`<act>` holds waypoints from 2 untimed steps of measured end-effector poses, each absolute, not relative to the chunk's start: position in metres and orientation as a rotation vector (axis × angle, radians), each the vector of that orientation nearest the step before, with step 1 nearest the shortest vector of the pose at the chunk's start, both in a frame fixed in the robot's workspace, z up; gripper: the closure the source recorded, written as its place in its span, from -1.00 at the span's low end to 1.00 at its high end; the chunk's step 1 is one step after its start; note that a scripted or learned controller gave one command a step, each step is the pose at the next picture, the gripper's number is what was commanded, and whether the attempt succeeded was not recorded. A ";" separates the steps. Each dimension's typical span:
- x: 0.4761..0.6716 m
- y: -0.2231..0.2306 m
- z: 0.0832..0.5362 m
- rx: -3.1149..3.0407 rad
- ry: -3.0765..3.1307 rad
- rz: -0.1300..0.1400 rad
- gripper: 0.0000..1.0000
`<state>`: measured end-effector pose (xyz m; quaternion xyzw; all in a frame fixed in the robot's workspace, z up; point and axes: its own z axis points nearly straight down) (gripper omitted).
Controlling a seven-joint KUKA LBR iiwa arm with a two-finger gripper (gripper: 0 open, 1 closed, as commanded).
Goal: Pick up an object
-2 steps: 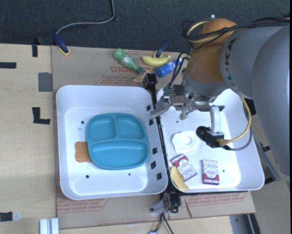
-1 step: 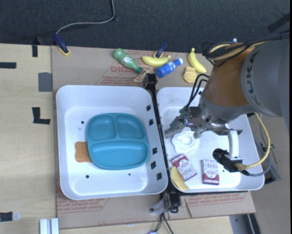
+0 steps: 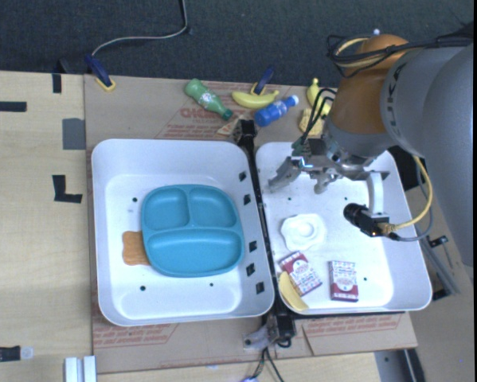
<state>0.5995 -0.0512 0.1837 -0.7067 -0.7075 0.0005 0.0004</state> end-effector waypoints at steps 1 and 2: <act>0.668 -0.077 0.184 -2.221 -2.223 0.002 -1.00; 0.669 -0.102 0.086 -2.222 -2.224 0.001 -1.00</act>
